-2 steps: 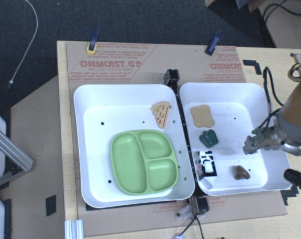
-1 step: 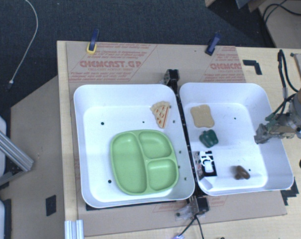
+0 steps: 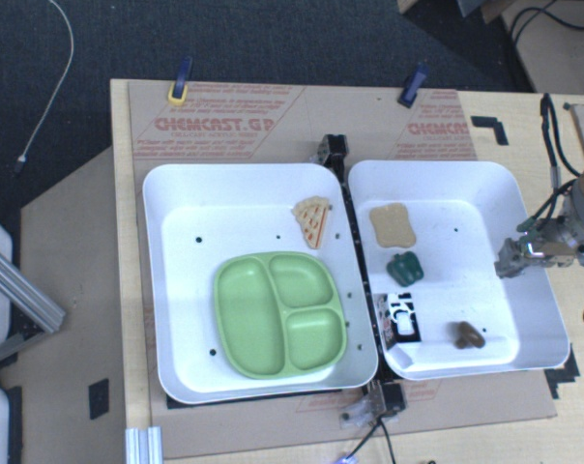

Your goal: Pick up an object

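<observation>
The right bin (image 3: 485, 177) holds a tan bread slice (image 3: 392, 224), a small green pepper-like toy (image 3: 404, 268), a black-and-white block (image 3: 402, 317) by its left wall, and a small brown lump (image 3: 469, 334) near the front. My gripper (image 3: 520, 255) hangs at the right bin's right rim, to the right of all these objects and touching none of them. Nothing shows in its grasp. The wrist above it reaches in from the right edge.
The left bin (image 3: 176, 211) holds a green divided plate (image 3: 278, 312) and a waffle-patterned wedge (image 3: 312, 220) near its back right corner. A black clamp (image 3: 333, 148) sits between the bins at the back. Cables (image 3: 553, 143) run along the right.
</observation>
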### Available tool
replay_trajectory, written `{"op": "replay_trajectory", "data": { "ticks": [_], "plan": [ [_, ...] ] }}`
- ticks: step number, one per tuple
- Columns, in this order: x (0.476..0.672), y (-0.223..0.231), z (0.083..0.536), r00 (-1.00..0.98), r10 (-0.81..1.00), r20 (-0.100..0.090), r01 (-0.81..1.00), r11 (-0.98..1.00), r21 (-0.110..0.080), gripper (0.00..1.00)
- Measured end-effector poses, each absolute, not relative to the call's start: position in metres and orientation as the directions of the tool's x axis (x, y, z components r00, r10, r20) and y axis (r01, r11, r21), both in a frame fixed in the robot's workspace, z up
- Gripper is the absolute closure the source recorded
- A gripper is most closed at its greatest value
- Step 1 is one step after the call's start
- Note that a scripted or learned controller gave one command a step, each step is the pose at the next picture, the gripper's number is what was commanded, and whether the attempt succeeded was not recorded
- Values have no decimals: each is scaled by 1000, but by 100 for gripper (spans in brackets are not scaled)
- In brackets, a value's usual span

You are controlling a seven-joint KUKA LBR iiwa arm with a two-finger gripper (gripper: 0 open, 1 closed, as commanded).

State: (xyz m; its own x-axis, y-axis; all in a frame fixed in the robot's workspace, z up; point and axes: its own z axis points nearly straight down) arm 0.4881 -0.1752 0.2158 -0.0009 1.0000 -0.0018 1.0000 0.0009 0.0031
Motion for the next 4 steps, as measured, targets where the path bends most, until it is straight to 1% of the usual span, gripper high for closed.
{"op": "replay_trajectory", "data": {
  "ticks": [1,2,3,4],
  "plan": [
    [500,-128,208,-5,1000,2,1000,5,-1,100],
    [514,-71,220,-7,1000,2,1000,7,3,100],
    [531,-19,216,-1,1000,0,1000,1,1,100],
    [538,44,213,-7,1000,2,1000,7,1,100]
  ]
}}
